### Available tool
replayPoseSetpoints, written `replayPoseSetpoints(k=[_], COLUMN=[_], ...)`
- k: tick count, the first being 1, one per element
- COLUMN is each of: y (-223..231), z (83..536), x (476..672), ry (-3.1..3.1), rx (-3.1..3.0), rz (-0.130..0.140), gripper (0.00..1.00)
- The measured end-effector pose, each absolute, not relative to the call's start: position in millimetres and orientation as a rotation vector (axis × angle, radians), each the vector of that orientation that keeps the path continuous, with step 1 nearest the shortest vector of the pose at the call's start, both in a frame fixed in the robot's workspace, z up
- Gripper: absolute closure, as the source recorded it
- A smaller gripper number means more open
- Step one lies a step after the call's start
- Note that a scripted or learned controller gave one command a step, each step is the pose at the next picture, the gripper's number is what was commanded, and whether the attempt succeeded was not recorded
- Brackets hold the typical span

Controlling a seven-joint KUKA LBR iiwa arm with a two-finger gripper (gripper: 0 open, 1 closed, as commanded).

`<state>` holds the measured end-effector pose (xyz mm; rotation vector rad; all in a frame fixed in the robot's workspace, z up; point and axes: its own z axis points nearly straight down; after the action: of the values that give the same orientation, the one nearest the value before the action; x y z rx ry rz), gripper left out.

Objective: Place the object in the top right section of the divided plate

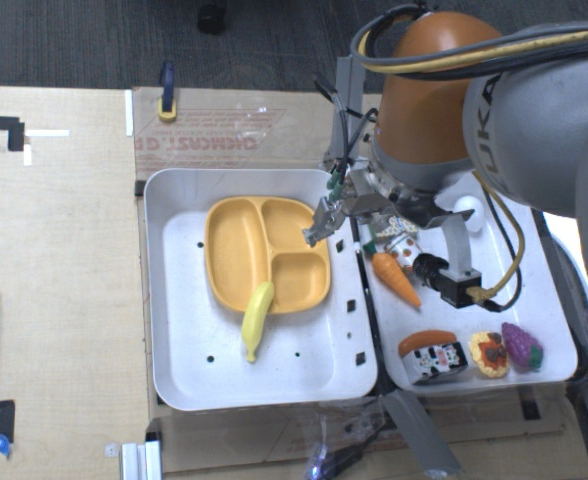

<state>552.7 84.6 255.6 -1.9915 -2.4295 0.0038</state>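
plate point(236, 243) in left bin point(174, 368) | banana point(256, 320) on plate's edge

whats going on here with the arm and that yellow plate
The grey arm's gripper hovers at the right rim of the yellow divided plate in the left white bin. A yellow toy banana rests across the plate's lower edge. An orange toy carrot lies in the right white bin.

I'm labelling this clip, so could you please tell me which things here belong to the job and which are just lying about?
Belong to the job:
divided plate, yellow, in the left bin
claw, at the plate's right rim

Just lying about:
banana, leaning on the plate's lower edge
carrot, right bin
grapes
clamp
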Motion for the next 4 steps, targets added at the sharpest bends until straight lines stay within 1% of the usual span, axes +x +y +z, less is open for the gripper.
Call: replayPoseSetpoints(k=[1, 2, 3, 4], y=[109, 115, 94, 116], z=[115, 92, 191, 91], x=[487.1, 491.6, 501.2, 476.4], ry=[-2.398, -2.164, -2.335, -2.215], rx=[-2.026, -2.269, -2.103, -2.222], rz=[0.007, -0.002, 0.004, 0.003], gripper=[0.00, 0.00, 0.00, 0.00])
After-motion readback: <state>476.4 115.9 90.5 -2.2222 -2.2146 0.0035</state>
